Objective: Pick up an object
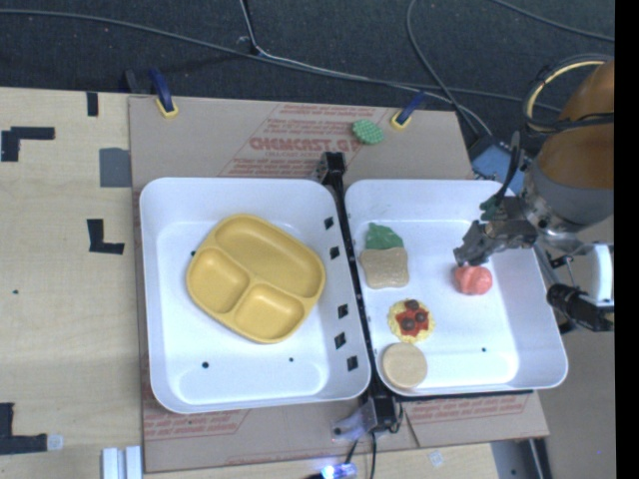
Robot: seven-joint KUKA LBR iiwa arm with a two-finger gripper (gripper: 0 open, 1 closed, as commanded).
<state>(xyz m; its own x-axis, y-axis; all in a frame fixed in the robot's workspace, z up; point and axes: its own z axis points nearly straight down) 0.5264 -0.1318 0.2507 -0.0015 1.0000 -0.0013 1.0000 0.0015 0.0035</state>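
Note:
The right bin (519, 357) holds a red lumpy object (474, 279), a tan square block (384, 266) with a green piece (382, 236) behind it, a small pizza-like disc (410, 319) and a pale round cookie (405, 364). My gripper (473, 252) hangs right above the red object, at its upper left edge. Its dark fingers point down and left. Nothing shows between them.
The left bin (160, 267) contains a yellow divided tray (256, 276). A green dotted object (367, 132) lies on the cardboard behind the bins. Cables cross the dark floor at the back. A black divider (342, 267) runs between the bins.

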